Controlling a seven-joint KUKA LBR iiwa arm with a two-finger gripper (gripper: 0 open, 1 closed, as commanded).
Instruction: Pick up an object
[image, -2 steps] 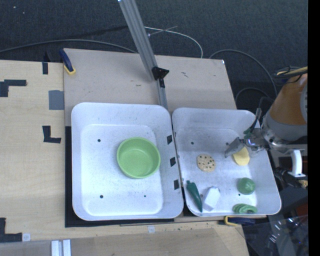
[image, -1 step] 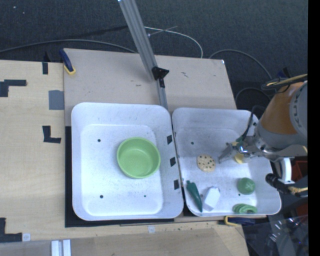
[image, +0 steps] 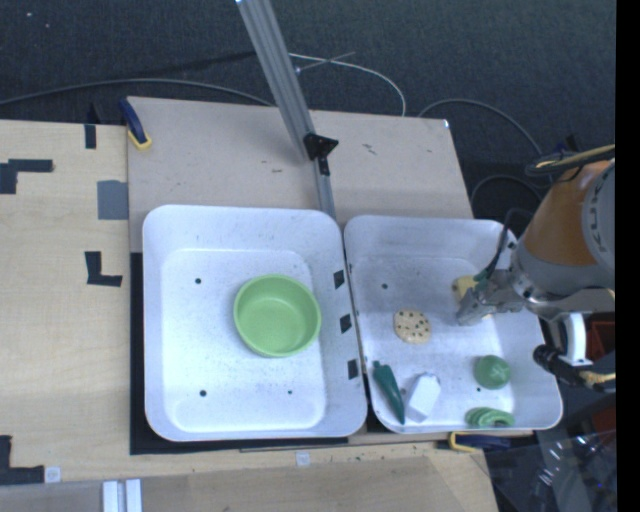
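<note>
My gripper (image: 470, 303) reaches into the right bin (image: 440, 240) from the right, low over its middle right part. A small yellow object (image: 463, 287) lies right at the fingertips, partly hidden by them. A round speckled cookie (image: 411, 326) lies a little to the left of the gripper. A green ball (image: 491, 371) sits nearer the front right. A dark green tool (image: 388, 390), a white block (image: 424, 395) and a flat green ring (image: 489, 417) lie along the bin's front wall.
The left bin (image: 180, 235) holds a light green bowl (image: 277, 315). A grey metal pole (image: 290, 95) slants down from the top to the seam between the bins. Cables run over the dark floor behind the bench.
</note>
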